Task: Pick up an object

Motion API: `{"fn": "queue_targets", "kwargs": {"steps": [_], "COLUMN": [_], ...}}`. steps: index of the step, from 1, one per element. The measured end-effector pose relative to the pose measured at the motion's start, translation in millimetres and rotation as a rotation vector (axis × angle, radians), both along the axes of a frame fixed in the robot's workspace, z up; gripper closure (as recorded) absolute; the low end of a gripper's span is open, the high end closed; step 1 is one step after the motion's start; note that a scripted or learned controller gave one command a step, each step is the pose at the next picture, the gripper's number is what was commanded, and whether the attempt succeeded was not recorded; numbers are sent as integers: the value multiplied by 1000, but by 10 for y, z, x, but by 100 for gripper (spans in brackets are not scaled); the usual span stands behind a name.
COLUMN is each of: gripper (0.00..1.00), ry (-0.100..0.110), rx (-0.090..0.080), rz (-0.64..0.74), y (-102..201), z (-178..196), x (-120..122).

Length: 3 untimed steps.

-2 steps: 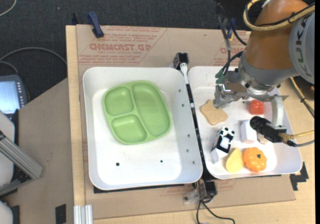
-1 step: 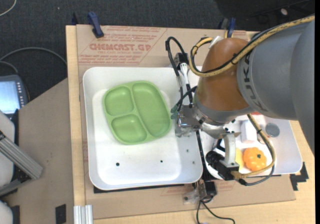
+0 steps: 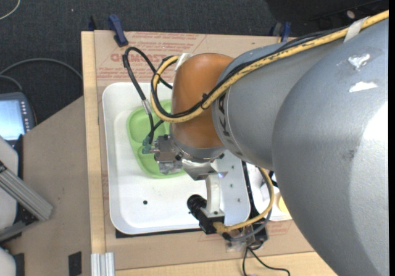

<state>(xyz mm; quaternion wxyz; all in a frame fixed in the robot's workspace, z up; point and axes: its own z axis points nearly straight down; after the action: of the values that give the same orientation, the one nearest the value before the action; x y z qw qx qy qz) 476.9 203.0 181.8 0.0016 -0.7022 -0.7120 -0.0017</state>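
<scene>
**Ana:** While the arm (image 3: 296, 120) sweeps in from the right, its big grey body covers most of the bench, and the orange band (image 3: 196, 102) sits right over the middle of the left bin (image 3: 117, 145).

**Ben:** And the gripper (image 3: 162, 151) is down low in that bin, just below the orange band. Metal wrist parts show there, but whether it is spread or closed I cannot tell; the arm's own bulk hides that part.

**Ana:** What about something to pick?

**Ben:** One pale green object (image 3: 141, 136), rounded, lying on the white floor of the left bin, toward its upper middle. The gripper's end is right at the green object's right edge, overlapping it from this angle. Whether it is touching or gripping it, I can't say.

**Ana:** Cables?

**Ben:** A black cable (image 3: 137, 62) loops up from the wrist across the bin's top rim, and a yellow-and-black cable (image 3: 290, 43) runs along the grey arm. A small dark speck (image 3: 145, 202) lies on the bin floor, lower left, well apart from the green object.

**Ana:** The cardboard-coloured bench top (image 3: 92, 145) frames the bin, with a blue clamp (image 3: 117, 29) at its upper left corner.
</scene>
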Motion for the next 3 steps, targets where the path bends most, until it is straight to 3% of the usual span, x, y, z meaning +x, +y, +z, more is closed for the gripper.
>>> {"fn": "queue_targets", "kwargs": {"steps": [1, 2, 3], "gripper": [100, 100, 100], "ry": [-5, 8, -5], "rx": [-5, -8, -6], "rz": [-17, -20, -19], "y": [-322, -801, -1244], "z": [256, -390, 195], "x": [476, 653, 635]}}
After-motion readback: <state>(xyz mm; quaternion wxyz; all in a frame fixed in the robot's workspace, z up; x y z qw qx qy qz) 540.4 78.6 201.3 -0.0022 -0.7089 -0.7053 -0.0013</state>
